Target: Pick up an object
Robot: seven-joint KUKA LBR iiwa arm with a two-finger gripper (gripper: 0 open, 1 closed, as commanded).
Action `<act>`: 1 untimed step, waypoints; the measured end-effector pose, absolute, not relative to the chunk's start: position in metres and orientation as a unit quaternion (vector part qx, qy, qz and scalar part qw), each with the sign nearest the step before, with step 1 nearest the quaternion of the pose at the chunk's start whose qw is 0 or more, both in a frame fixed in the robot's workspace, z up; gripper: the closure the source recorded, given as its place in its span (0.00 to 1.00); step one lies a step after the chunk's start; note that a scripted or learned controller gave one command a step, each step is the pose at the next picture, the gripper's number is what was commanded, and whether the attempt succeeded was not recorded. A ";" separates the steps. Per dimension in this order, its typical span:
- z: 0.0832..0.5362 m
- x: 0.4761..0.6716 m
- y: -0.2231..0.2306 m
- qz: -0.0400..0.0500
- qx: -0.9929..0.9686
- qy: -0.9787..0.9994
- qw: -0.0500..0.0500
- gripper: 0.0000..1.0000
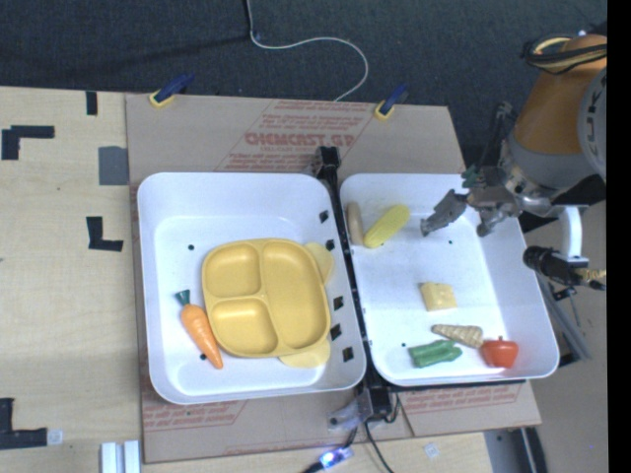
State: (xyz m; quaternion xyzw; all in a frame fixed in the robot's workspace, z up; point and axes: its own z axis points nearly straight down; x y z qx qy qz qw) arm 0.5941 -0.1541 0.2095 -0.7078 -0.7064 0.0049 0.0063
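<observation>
right bin (513, 294) | claw (459, 217) open — corn (385, 225) just left

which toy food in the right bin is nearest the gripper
The yellow corn cob, lying at the bin's upper left just beside the open gripper. The cheese wedge, cone, green pepper and tomato sit farther down.

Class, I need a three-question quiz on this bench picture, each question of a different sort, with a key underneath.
1. True or false: the orange toy carrot lies in the left white bin.
2. Which sits nearest the red toy tomato? A) yellow corn cob B) green toy vegetable C) yellow divided plate
3. Fill in: the gripper hangs over the ____ white bin.

Key: 1 true; 2 B; 3 right.
</observation>
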 end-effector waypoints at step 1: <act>0.218 0.597 -0.154 0.001 -0.707 -0.707 0.001 0.00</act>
